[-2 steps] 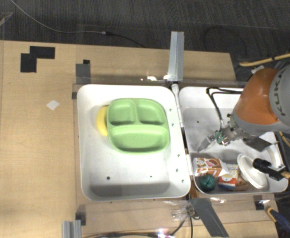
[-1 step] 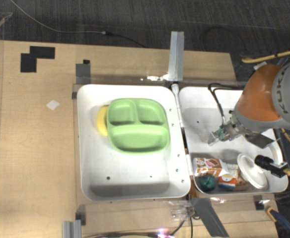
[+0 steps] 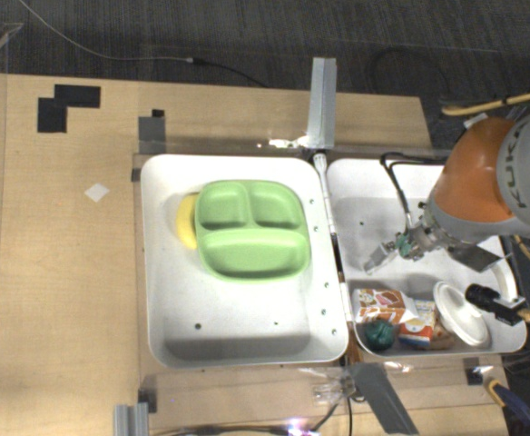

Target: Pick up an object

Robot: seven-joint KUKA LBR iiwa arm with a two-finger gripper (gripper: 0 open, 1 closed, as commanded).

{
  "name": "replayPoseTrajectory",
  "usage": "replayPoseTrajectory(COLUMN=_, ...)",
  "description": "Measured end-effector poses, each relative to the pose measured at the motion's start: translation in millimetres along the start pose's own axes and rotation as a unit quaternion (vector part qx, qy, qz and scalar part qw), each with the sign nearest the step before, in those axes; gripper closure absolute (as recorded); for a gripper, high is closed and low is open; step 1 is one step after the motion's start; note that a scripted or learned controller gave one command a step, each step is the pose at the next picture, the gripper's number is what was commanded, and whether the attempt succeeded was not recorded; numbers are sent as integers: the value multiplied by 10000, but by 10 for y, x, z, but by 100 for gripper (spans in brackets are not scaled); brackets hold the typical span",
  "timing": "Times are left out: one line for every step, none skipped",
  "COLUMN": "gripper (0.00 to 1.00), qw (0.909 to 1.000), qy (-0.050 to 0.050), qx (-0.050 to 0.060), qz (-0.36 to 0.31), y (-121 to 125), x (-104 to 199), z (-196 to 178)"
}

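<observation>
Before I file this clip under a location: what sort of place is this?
Probably a robotics lab: a wooden bench with two white bins, a robot arm reaching in, and loose cables on carpet.

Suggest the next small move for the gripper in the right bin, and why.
Probably shift toward the bin's near edge and descend. The gripper hangs over bare floor in the right bin, with nothing visible between its fingers, while the items cluster along the near edge: a colourful packet, a dark teal object and a white lid-like piece.
</observation>
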State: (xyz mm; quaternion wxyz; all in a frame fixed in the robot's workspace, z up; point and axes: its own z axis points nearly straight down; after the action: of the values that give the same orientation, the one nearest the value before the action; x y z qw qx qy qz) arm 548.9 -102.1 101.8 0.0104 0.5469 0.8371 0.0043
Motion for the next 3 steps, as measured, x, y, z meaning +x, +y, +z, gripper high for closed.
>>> replayPoseTrajectory(gripper=0, qw=9995, qy=41, qx=62, qz=-301, y=-429, x=-474, z=-780)
replayPoseTrajectory(gripper=0, qw=9994, qy=13, qx=27, qz=-359, y=-658, x=-68, z=114)
replayPoseTrajectory(gripper=0, qw=9996, qy=-49, qx=35, qz=288, y=-535, x=131, z=100)
